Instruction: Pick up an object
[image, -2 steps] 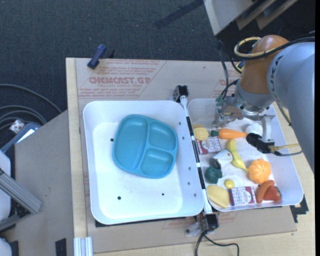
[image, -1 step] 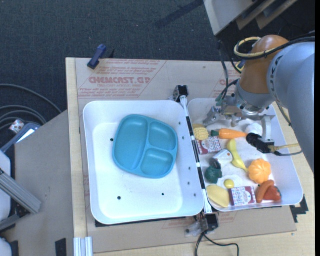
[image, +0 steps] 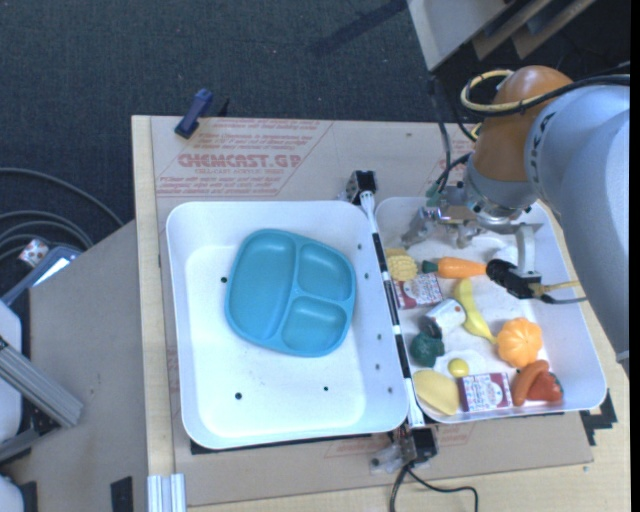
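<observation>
Your gripper (image: 455, 222) sits over right bin's (image: 590, 370) far edge; cannot tell finger state, nothing visibly held. Carrot (image: 461, 267) just nearer, long axis running left-right across bin, green tip pointing left toward corn (image: 401, 266). Banana (image: 473, 310) slants toward near-right. Left bin (image: 190, 300): blue divided plate (image: 290, 292) lies in far half.

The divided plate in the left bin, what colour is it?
Light blue; the divided plate shows best in the camera view.

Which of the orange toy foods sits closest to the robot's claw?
The carrot, long and thin, lies just below the gripper. The round orange fruit sits farther down the right bin.
</observation>
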